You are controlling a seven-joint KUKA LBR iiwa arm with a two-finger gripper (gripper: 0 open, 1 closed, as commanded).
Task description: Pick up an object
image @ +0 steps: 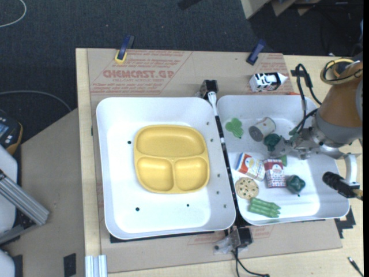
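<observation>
The right bin holds several small items. Toward the back lie a green leafy piece, a grey can on its side and a dark green lump. Nearer the front are a red-and-white carton, a red box, a cookie, green beans and a dark green piece. My gripper reaches in low from the right. It sits just right of the dark green lump and above the red box. I see nothing held in it.
The left bin holds a yellow divided plate. A black-and-white toy lies on the bench behind the right bin. The arm's orange band and cables hang over the right bin's right edge.
</observation>
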